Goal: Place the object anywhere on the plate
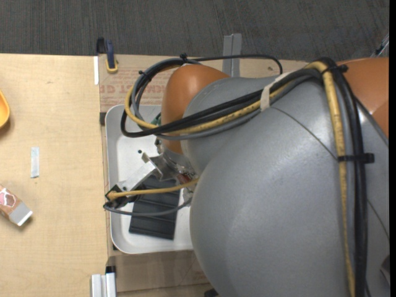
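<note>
From my feed: arm covers the 3 o'clock half, over the bin. Flat block lies in the bin toward 6 o'clock. Tabletop at 9 o'clock carries a small packet near its edge.

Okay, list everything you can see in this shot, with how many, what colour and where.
Bin: one in sight, white, middle of the view, largely covered by the arm.
Black block: one, black with ridges, lower part of the bin.
Wooden board: one, tan, left of the bin.
Orange object: one, orange, at the left edge, cut off by the frame.
Small strip: one, pale grey, on the board.
Packet: one, reddish brown and grey, lower left of the board.
Clamp: one, blue and orange, top edge of the board.
Carpet: dark grey, across the top.
Arm: one, grey with orange, covering the right half.
Cables: yellow and black, looped over the arm and down into the bin.
</note>
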Available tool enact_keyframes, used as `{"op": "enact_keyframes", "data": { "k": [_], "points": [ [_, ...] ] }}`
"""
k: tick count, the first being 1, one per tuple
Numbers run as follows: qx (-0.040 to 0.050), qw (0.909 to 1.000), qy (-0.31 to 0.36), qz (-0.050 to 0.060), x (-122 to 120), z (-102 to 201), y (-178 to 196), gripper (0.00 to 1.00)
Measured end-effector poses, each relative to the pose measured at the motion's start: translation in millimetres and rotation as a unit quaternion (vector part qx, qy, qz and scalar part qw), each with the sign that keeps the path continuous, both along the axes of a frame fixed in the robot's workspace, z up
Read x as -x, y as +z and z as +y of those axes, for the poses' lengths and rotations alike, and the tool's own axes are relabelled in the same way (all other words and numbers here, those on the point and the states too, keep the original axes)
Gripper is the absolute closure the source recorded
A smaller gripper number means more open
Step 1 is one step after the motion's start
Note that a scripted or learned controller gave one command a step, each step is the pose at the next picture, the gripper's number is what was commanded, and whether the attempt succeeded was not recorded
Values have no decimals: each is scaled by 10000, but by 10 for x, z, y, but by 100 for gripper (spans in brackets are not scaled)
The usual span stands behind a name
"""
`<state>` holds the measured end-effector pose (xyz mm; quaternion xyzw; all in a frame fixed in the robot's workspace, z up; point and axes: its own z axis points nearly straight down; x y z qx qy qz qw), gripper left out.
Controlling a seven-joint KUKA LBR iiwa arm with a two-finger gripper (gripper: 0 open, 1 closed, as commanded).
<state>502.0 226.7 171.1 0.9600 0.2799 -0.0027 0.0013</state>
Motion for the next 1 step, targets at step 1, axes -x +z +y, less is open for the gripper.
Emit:
{"op": "enact_keyframes", "data": {
  "k": [1],
  "points": [
    [-8,9998,-183,-7,-420,0,-803,0]
  ]
}}
